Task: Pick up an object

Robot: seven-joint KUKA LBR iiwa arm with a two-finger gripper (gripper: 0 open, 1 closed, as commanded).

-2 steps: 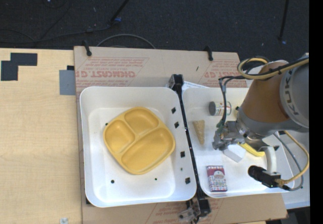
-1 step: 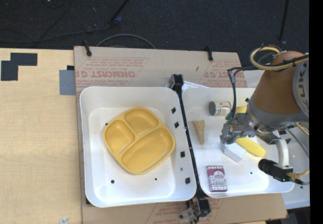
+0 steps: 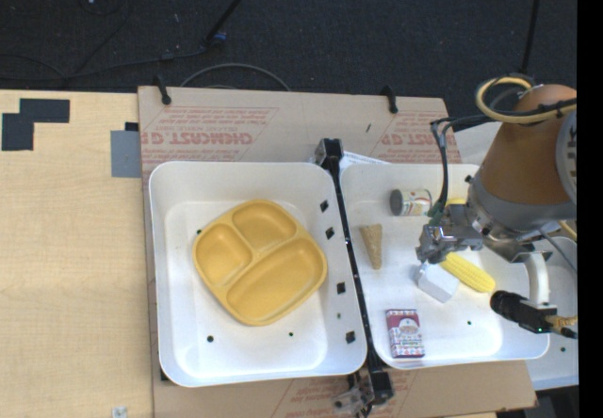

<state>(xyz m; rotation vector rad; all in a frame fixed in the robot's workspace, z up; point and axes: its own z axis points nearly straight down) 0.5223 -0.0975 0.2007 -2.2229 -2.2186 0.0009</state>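
Tool (image 3: 436, 244) hangs in the right bin (image 3: 471, 343), just above and left of the yellow corn cob (image 3: 469, 272); I cannot tell whether it is spread or pressed together. A white block (image 3: 436, 285) touches the cob's lower left. A tan cone (image 3: 372, 245) lies farther left of the cob.

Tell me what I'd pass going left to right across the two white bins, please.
yellow divided plate → tan cone → red and white box → yellow corn cob. The small jar shares the box's span and the white block overlaps the corn, so both are left out.
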